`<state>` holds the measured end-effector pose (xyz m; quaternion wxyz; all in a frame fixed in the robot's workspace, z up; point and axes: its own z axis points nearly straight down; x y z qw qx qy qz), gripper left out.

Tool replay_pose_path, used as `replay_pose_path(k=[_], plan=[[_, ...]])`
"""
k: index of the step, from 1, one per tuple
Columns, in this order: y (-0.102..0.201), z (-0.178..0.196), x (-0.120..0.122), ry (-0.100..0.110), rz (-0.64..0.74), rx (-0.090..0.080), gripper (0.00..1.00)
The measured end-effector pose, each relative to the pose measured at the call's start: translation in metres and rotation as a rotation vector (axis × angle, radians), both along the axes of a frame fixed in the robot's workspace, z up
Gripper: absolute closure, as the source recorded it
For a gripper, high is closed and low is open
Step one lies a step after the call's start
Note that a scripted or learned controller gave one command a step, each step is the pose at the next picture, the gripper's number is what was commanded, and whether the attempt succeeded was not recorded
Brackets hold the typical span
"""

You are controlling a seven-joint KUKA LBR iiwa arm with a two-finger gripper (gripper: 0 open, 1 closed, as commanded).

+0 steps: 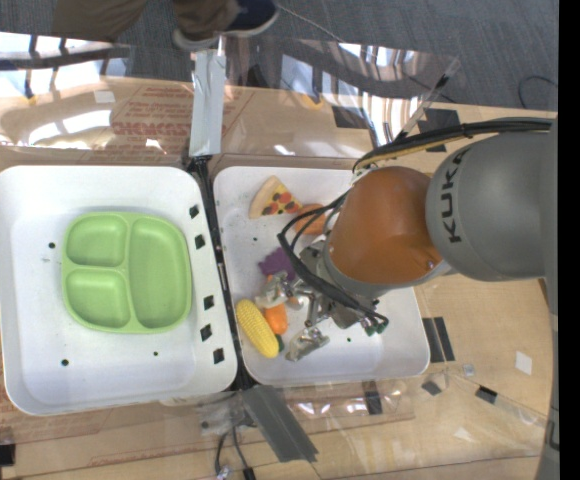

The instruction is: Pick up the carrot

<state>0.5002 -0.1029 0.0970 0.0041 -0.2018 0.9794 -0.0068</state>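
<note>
The gripper (292, 320) reached low into the right bin (400, 353) near its front edge, its fingers seemingly spread and touching the carrot (276, 319) beside the corn (257, 329).

Dark grey carpet (390, 18) lies beyond the brown bench (150, 118), where somebody's legs and shoes (215, 13) stand. Clear, glossy panels (350, 78) catch bright overhead light.
</note>
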Motion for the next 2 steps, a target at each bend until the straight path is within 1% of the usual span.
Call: replay_pose_path(k=[1, 2], plan=[[0.005, 0.008, 0.000, 0.003, 0.010, 0.006, 1.00], [0.043, 0.099, 0.025, 0.001, -0.038, 0.012, 1.00]])
